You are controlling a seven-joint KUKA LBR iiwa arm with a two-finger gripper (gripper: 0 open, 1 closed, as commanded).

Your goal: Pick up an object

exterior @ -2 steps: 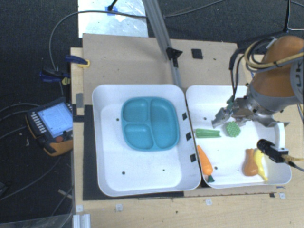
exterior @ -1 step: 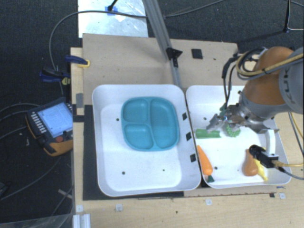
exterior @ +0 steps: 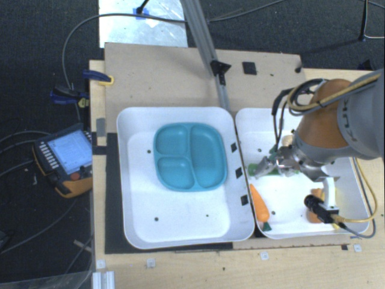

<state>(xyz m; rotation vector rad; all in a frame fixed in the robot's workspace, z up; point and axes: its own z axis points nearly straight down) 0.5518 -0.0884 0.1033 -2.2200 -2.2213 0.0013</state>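
Presently the grey arm with its orange band (exterior: 322,116) reaches in over the right-hand shallow white plastic bin (exterior: 258,128), its two-finger gripper (exterior: 260,168) pointing towards that bin's left wall. Whether the gripper is open or closed cannot be told from this slant, since its tip is small and blurred. A small green scrap (exterior: 275,167) shows right at the tip, and I cannot tell whether it is gripped or merely lies beneath.

Just below the gripper, and apart from it, a slim orange toy carrot with a green end (exterior: 258,203) lies flat on the floor of the same bin. It runs along the left wall, with its green end towards the front corner. A small orange lump (exterior: 314,216) sits near the bin's front right, partly hidden by the robot's wrist.

The left-hand shallow white plastic bin (exterior: 129,179) stands edge to edge with the right one. It holds a teal plastic plate divided into three compartments (exterior: 191,156), which lies flat in the rear half. Both bins rest on a brown fibreboard sheet (exterior: 156,71). A slanted grey metal pole (exterior: 198,23) crosses the board at the top. Out on the dark floor at the left lies a handheld control pendant with a blue screen (exterior: 65,155).
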